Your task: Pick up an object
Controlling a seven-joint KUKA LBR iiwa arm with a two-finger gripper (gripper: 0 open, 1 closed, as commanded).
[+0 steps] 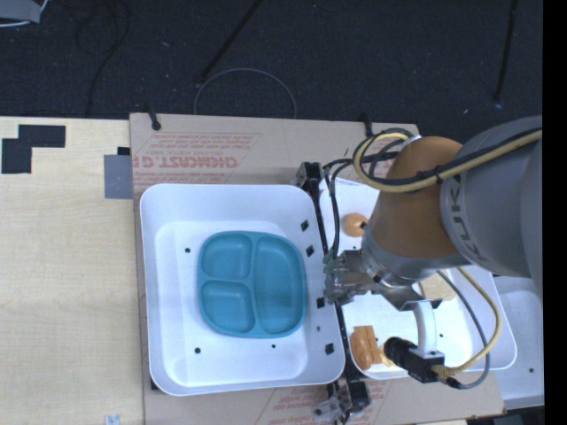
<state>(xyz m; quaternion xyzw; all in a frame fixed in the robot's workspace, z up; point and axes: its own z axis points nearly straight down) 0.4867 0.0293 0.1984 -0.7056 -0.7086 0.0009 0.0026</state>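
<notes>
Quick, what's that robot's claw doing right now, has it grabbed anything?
Gripper: cannot be told; the arm's wrist hides it, low over the right bin.

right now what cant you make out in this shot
- Gripper: in the camera view the arm's orange band and grey wrist cover it, so its state cannot be told.
- Right bin: the arm hides most of its floor.
- Orange object: partly hidden by the arm; identity unclear.
- Tan object: too small to identify.
- Blue divided plate in the left bin: fully visible.

Red upside-down print on cardboard sheet (204,153), not clearly readable
</notes>
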